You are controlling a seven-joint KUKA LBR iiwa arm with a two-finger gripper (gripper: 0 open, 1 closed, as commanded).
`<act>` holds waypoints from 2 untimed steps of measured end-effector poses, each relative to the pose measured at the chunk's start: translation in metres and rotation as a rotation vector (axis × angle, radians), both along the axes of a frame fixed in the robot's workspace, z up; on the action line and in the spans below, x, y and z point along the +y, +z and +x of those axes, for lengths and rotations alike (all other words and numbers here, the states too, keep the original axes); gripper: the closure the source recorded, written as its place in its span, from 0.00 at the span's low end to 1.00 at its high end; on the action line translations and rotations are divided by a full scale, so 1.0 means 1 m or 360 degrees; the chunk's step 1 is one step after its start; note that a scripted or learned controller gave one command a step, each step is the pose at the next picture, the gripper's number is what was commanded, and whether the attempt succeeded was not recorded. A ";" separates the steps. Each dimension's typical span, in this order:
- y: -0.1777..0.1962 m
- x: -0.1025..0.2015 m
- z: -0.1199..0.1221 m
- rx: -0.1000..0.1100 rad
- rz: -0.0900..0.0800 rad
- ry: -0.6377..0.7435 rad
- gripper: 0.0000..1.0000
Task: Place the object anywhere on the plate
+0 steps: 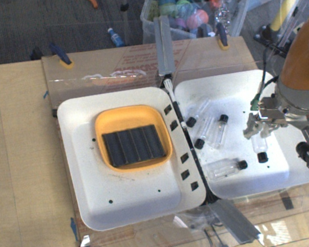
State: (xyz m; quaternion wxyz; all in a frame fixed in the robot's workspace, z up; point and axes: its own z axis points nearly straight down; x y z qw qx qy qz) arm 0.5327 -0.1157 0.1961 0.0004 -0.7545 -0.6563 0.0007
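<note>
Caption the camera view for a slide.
Gripper over the right bin among clear vials; orange plate with dark insert waits in the left bin.

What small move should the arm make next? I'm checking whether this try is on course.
Probably lower straight down onto the clear vial just below the gripper in the right bin. The gripper sits over that vial, nothing shows between it yet, and the orange plate in the left bin holds only a dark ridged block.

An orange plate [131, 117] bearing a dark ribbed slab lies in the left bin; clear black-capped vials [219, 129] lie scattered in the right.
</note>
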 end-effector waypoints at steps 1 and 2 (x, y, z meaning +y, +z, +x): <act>0.002 0.020 0.029 -0.0004 -0.0001 0.0130 1.00; 0.000 0.047 0.060 -0.0006 -0.0001 0.0539 1.00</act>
